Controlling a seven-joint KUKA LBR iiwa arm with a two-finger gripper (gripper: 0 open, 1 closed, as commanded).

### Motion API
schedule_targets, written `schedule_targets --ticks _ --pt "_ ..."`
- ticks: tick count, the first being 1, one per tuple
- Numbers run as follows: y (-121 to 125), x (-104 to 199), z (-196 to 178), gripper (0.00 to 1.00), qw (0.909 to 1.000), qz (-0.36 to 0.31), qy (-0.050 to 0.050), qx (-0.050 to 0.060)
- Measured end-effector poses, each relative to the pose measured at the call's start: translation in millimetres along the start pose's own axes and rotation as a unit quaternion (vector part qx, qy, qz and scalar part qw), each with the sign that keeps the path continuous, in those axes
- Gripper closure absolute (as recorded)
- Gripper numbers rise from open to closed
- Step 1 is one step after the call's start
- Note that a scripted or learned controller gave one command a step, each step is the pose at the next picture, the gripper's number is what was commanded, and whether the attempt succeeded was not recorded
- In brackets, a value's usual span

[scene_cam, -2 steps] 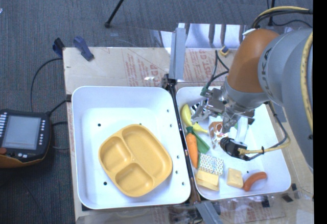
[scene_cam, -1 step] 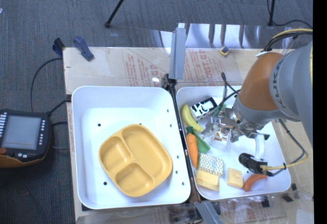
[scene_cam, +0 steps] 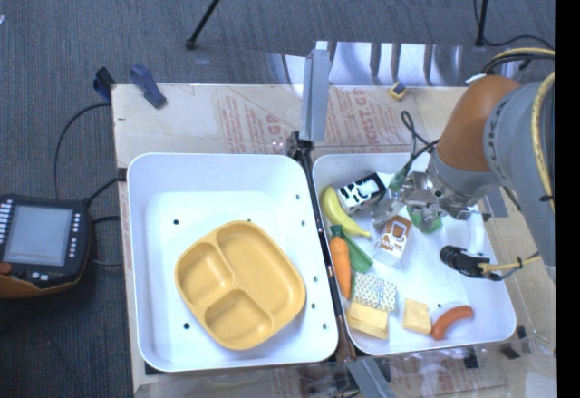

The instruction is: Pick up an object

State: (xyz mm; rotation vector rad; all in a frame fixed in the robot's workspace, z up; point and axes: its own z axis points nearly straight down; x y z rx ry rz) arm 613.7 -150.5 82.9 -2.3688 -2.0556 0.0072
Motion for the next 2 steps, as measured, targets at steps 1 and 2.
schedule_targets --ticks 1,2 --pt "0 1 -6 1.00 1.0000 -0.001 0.001 0.003" --pt "16 93 -116 1.00 0.9975 0.071 0.001 -0.004"
